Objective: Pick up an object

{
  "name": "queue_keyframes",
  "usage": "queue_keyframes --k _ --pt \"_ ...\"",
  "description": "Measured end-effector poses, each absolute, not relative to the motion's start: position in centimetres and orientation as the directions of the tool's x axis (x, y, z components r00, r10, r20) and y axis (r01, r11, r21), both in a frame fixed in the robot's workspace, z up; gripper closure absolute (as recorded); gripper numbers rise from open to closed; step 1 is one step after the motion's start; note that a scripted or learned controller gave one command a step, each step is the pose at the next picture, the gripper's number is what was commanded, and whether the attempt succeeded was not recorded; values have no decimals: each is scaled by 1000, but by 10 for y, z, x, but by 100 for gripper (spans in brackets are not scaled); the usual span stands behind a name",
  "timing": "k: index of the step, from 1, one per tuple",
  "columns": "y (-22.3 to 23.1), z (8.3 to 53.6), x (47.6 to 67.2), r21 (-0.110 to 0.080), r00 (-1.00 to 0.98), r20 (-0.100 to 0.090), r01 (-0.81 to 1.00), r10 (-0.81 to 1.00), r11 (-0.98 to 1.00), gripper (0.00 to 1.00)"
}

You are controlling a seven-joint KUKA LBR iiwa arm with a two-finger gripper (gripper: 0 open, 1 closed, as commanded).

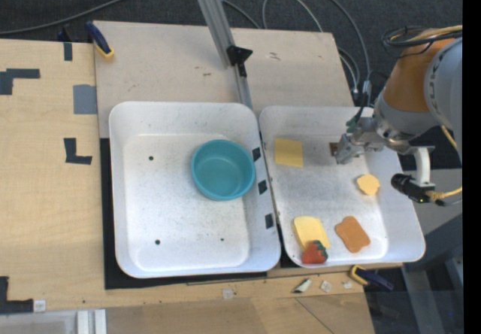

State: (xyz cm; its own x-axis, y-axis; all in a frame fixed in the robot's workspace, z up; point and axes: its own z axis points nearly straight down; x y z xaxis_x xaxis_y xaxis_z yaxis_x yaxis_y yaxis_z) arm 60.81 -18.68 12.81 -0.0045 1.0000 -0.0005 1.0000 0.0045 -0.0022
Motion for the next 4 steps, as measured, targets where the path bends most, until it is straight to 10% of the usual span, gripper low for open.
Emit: queue_keyframes --k 2,4 --pt "-192 203 614 2 -1 -1 1000 1000 1 100" --pt "-86 224 638 0 -8 2 1000 1000 8 100"
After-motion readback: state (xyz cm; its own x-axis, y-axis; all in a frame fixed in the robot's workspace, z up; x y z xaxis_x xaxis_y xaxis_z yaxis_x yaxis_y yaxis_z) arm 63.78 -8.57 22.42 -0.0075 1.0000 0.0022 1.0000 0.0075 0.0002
